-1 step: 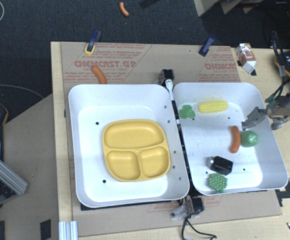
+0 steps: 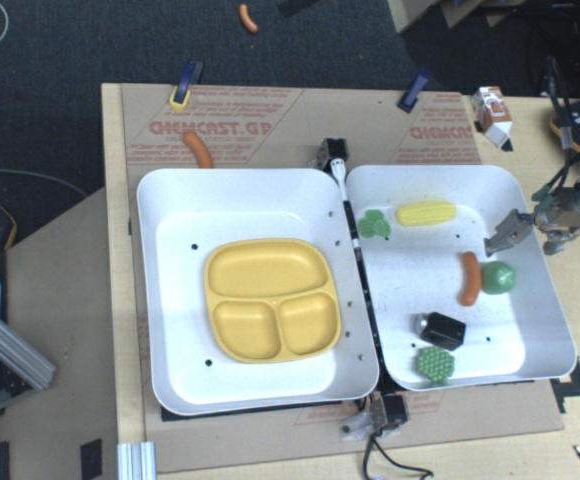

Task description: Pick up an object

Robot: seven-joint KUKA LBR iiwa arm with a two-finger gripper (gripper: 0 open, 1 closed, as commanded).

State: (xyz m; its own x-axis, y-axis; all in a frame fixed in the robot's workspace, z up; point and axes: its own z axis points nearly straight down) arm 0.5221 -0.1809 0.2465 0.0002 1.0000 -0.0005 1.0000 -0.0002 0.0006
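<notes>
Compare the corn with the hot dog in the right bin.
The corn is yellow; the hot dog is orange-red. The corn lies crosswise near the bin's far wall; the hot dog lies lengthwise, nearer the middle. The corn lies apart from other items; the hot dog touches a green ball. Both are elongated toy foods in the right bin.

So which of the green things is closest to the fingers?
The round green ball beside the orange sausage; the leafy piece and bumpy one lie farther from the gripper.
</notes>
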